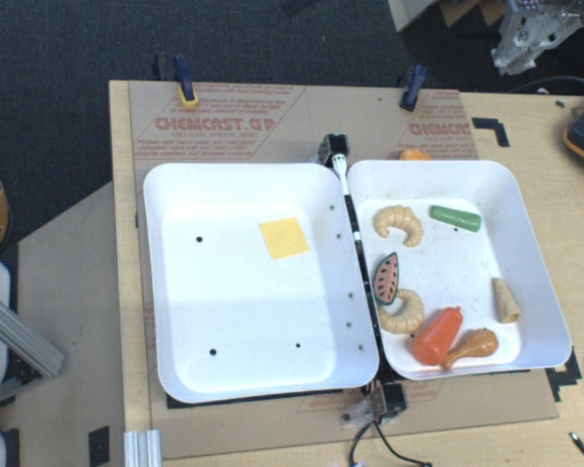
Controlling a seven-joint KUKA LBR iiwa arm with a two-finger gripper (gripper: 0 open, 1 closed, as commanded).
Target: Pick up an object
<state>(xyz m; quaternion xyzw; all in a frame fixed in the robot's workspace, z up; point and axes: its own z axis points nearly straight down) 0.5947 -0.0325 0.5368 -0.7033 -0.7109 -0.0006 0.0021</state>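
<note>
A yellow square slice lies alone in the left bin. The right bin holds several toy foods: a croissant, a green pickle-like piece, a watermelon wedge, a second croissant, a red-orange bottle shape, a drumstick and a tan stick. My gripper hangs at the top right, beyond the bench's far edge and well away from both bins.
A small orange object sits just behind the right bin's far rim. Blue clamps hold the board's far edge. A black bracket joins the bins at the back.
</note>
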